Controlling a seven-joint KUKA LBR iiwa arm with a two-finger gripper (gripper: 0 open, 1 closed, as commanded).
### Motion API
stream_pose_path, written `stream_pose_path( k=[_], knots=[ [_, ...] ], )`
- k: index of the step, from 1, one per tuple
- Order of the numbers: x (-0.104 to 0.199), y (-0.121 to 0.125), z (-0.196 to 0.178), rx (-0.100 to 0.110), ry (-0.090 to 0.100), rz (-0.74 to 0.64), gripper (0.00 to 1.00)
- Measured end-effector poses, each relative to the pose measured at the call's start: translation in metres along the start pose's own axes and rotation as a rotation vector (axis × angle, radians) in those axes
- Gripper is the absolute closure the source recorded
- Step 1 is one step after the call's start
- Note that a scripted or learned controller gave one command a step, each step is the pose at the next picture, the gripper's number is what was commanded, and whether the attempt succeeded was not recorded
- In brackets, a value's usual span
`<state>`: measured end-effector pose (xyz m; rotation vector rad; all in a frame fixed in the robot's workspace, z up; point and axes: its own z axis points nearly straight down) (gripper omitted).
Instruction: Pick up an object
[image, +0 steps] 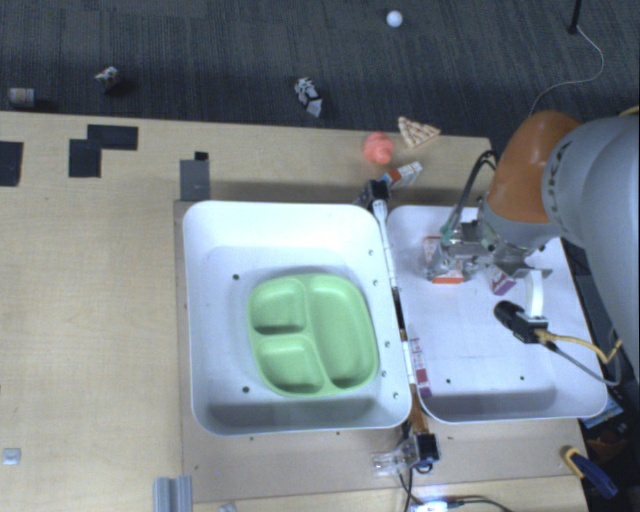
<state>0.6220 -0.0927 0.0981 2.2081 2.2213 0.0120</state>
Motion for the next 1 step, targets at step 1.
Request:
stream_pose_path(
  k=[1],
  knots=[
    [0.0664,-0.0526,-0.0883,0.008,0.003,0.0,1.0]
  ],
)
